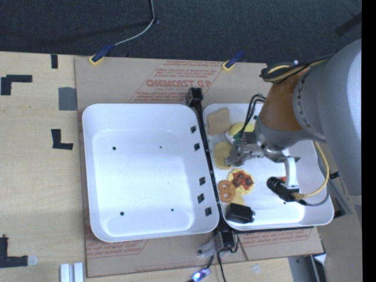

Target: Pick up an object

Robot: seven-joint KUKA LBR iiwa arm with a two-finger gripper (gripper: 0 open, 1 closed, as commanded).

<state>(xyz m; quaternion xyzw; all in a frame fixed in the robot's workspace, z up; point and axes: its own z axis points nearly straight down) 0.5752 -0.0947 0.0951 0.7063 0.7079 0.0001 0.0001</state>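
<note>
From above, two white bins sit side by side: the left bin (pixel 141 169) and the right bin (pixel 311 213). The right one carries several small objects: a tan slice (pixel 218 121), a pale round piece (pixel 222 154), a red-and-yellow pizza piece (pixel 241 180), a pretzel (pixel 225 189) and a black block (pixel 239 214), its long axis roughly left to right. The pincer (pixel 238 154) hangs over the pale round piece; its state cannot be told.

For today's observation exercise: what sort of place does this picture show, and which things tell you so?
Probably a robotics lab bench set up for grasping trials: two white bins on cardboard, a grey arm, and small toy-like items in the right bin.
</note>
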